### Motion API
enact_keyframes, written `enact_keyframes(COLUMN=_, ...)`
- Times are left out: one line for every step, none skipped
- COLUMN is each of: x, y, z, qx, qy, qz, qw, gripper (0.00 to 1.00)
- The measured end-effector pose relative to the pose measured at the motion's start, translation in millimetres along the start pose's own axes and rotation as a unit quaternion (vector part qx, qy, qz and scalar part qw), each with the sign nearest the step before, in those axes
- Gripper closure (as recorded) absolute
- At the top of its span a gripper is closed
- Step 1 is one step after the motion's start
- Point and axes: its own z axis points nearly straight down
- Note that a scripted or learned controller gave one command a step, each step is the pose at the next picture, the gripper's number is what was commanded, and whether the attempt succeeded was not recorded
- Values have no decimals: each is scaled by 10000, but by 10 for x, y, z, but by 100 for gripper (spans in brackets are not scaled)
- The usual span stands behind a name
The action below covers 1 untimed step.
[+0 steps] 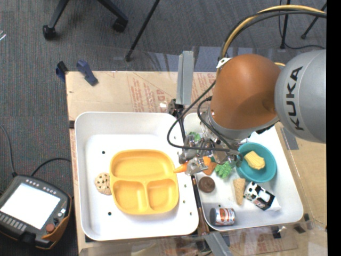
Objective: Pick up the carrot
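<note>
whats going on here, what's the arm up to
A grey KUKA arm reaches in from the right and hangs low over the seam between the two white bins. Its gripper sits right at an orange carrot, whose tip pokes out beside the yellow divided tray in the left bin. Whether the carrot is actually held is hard to tell.

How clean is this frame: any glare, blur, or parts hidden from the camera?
Camera view: even lighting, soft shadows; a sheen on the arm's orange band; focus sharp on the yellow tray and left bin; the arm's bulk hides much of the right bin; the carrot shows partly beside the end effector.
</note>
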Motion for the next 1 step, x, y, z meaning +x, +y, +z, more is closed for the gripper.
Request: enact_keyframes(x=-4, y=6, z=-81, qx=-7, qy=8, qz=7, qw=10000, gripper=100)
